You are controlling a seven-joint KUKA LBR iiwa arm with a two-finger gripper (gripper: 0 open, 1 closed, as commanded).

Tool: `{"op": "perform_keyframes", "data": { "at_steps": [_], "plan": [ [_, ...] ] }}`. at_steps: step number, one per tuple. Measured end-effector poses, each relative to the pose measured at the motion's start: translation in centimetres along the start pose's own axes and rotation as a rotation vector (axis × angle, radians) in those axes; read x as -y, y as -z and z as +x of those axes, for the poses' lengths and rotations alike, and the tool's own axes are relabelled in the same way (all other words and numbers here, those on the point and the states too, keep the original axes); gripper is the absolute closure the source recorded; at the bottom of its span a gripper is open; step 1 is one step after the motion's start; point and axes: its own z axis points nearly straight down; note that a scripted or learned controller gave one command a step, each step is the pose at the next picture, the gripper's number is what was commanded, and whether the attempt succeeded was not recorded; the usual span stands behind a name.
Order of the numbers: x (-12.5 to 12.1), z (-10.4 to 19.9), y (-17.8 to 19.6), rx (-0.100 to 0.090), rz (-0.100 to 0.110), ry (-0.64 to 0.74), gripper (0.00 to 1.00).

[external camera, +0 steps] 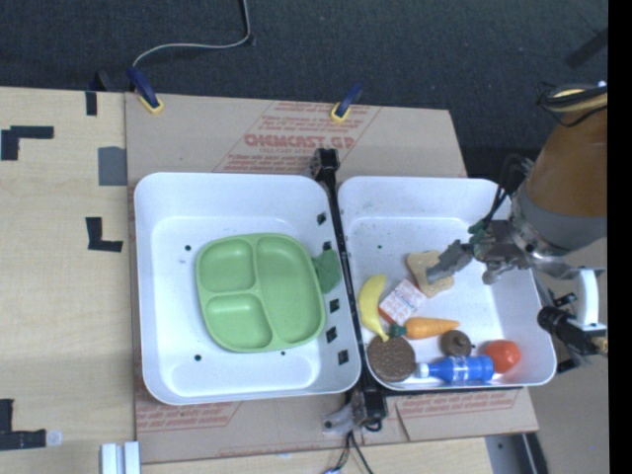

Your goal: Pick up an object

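Observation:
The right bin holds several items. There is a tan wedge, a yellow banana, a white and red packet, an orange carrot, a round brown cookie, a small brown ball, a blue bottle and a red tomato. My gripper hangs over the right side of this bin, open. Its left finger sits just above the tan wedge's right edge, and nothing is between the fingers.
The left bin holds a green divided plate. A small green piece lies against the black divider between the bins. The arm's grey wrist and orange band stand over the right bin's far right rim.

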Motion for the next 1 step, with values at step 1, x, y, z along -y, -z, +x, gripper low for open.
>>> {"op": "perform_keyframes", "data": {
  "at_steps": [1],
  "plan": [
    [-5.67,1.02,-14.10,0.001,-0.011,0.001,0.00]
  ]
}}
